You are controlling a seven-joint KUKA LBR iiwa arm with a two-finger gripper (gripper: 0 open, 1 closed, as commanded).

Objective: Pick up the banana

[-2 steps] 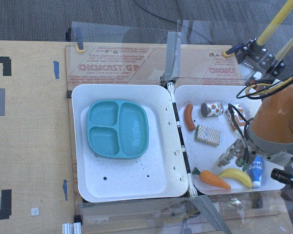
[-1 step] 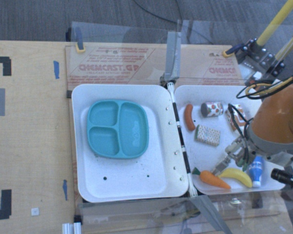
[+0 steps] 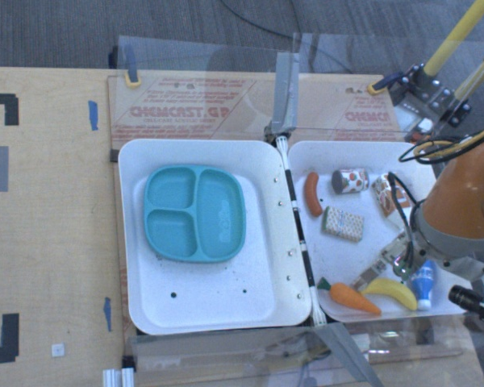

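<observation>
lying near the front edge of the right bin (image 3: 363, 156), the banana (image 3: 393, 291) rests flat on the bin floor, untouched as far as the view shows; an orange carrot (image 3: 354, 297) sits just beside it on its left, almost touching its tip, and a small blue bottle (image 3: 423, 285) stands close against its right end; the end effector (image 3: 401, 258) hangs just above and behind the banana, under the grey and orange wrist of the arm (image 3: 464, 200); whether it is wide or narrow i cannot tell, since the wrist and cabling cover most of it; nothing is seen gripped in it; farther back in the same bin lie a red sausage (image 3: 312, 193), a speckled sponge-like block (image 3: 343, 223), a small can (image 3: 350, 181) on its side and a brown packet (image 3: 384, 194); the left bin (image 3: 137, 240) carries a teal divided plate (image 3: 195, 214), well apart from the work; judging by this, the approach looks nearly done, while the descent, the closing on the fruit and the lift are all left; the crowding by carrot and bottle leaves little room at either end, so a grasp across the banana's middle seems the safer choice
</observation>
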